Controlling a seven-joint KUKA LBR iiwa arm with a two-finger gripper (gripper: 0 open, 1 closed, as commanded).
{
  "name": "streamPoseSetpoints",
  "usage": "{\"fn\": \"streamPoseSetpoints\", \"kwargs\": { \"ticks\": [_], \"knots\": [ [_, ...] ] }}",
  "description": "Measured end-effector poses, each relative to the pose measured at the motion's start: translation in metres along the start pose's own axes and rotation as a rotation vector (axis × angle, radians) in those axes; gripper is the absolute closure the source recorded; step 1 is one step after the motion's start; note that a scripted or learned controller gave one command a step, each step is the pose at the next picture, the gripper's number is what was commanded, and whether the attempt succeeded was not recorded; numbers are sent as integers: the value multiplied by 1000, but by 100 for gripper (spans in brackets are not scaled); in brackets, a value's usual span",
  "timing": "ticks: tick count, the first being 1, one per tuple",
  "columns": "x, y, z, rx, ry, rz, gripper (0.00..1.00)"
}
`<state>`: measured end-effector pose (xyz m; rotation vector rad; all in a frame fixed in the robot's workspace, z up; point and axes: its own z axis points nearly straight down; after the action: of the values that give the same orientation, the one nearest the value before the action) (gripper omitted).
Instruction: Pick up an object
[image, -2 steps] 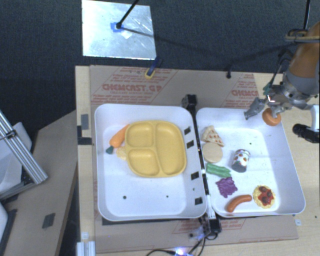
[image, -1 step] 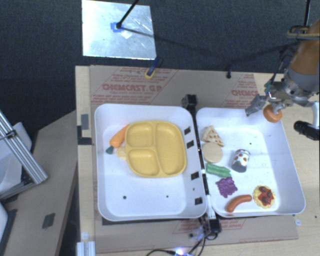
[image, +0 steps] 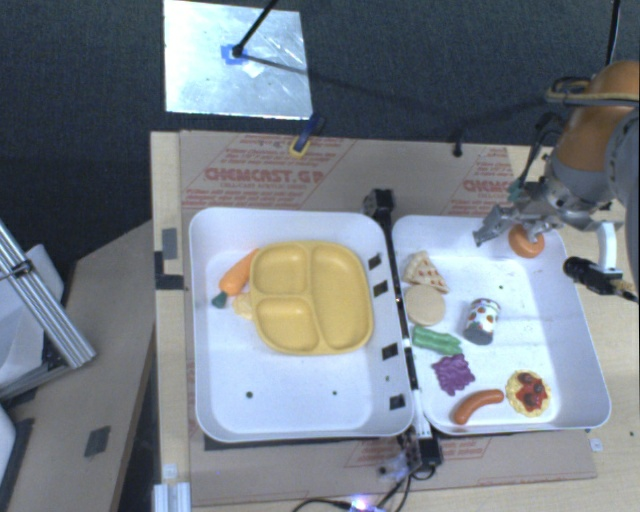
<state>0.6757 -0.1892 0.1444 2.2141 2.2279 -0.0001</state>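
Observation:
My gripper (image: 512, 228) hangs over the far right corner of the right bin (image: 560, 330), below the arm's orange band. A small orange fruit (image: 527, 243) sits right under it, touching or nearly touching it; I cannot make out whether it is gripped. Further left and nearer in the same bin lie a pizza slice (image: 424, 270), a tan round cookie (image: 426, 305), a small can (image: 482, 320), a green bean pod (image: 437, 340), purple grapes (image: 455, 373), a sausage (image: 477, 404) and a small round pizza (image: 528, 392).
The left bin (image: 230, 400) holds a yellow divided plate (image: 305, 298) with a carrot (image: 237, 272) against its left side. A divider with black clips (image: 398, 300) runs between the bins. A black cable part (image: 590, 270) sticks out near the right rim.

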Motion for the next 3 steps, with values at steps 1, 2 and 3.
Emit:
{"fn": "streamPoseSetpoints", "kwargs": {
  "ticks": [1,2,3],
  "knots": [
    [5,-8,46,20,1,6,0],
    [4,-10,58,25,7,8,0],
    [-4,-11,45,18,-13,8,100]
  ]
}}
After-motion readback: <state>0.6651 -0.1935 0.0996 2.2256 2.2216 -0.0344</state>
